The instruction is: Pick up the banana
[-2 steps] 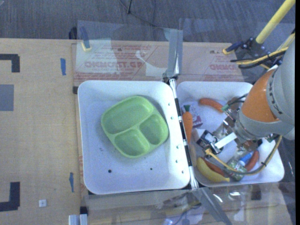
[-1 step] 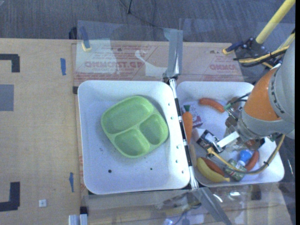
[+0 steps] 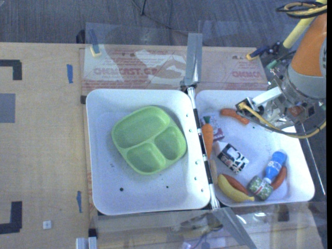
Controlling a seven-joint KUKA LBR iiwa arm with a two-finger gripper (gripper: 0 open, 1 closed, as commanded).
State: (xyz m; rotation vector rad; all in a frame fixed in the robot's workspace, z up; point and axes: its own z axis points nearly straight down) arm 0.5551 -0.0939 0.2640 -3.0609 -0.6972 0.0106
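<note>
The yellow banana [image 3: 231, 190] lies near the front edge of the right bin [image 3: 306, 191], with a thin red item [image 3: 237, 182] resting along its top. My gripper [image 3: 261, 111] hovers over the back of that bin, well up and to the right of the banana, beneath the arm's orange band [image 3: 311, 43]. Cables and the wrist body crowd around it.
The right bin also holds an orange carrot [image 3: 207, 139] by its left wall, a black-and-white box [image 3: 233, 157], a blue bottle [image 3: 275, 165], a green can [image 3: 260, 187], a red sausage-like piece [image 3: 280, 177] and an orange piece [image 3: 234, 116]. A green divided plate [image 3: 149, 139] sits in the left bin [image 3: 104, 191].
</note>
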